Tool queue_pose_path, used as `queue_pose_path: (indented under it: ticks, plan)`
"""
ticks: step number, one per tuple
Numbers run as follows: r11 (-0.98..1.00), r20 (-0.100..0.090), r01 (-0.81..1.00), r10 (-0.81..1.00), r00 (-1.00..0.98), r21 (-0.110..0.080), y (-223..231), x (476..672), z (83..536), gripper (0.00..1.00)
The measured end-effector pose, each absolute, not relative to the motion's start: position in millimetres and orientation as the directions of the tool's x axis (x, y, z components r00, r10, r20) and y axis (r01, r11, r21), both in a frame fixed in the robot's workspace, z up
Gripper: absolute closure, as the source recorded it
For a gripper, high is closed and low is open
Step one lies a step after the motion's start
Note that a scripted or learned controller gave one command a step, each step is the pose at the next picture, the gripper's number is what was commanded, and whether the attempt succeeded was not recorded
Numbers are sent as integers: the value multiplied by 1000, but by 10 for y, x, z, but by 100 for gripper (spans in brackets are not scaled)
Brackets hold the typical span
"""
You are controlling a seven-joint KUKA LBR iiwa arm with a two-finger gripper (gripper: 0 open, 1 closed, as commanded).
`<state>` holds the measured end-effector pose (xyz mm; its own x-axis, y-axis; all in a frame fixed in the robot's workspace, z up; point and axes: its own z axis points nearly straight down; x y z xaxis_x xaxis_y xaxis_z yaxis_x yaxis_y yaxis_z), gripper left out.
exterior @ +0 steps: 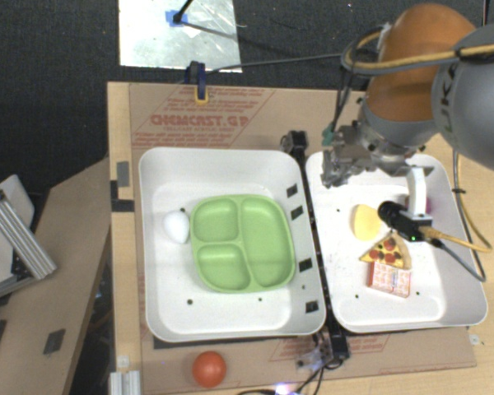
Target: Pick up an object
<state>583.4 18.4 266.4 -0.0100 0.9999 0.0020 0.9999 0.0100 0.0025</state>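
Pizza slice [388, 253]: orange, red-dotted wedge

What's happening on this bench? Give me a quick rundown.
A grey KUKA arm reaches in from the right, its gripper at the far end of the right bin. That bin holds a yellow piece, a toy pizza slice and a small patterned box. The left bin holds a green divided tray with a white egg-shaped object beside it. An orange ball sits on the bench in front of the bins. Nothing appears picked up yet.
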Motion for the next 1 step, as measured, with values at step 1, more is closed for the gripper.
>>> queue_pose_path:
  ticks: [1]
  plan:
    - [10,2,1000,1000,-10,1,706,6029,2464,100]
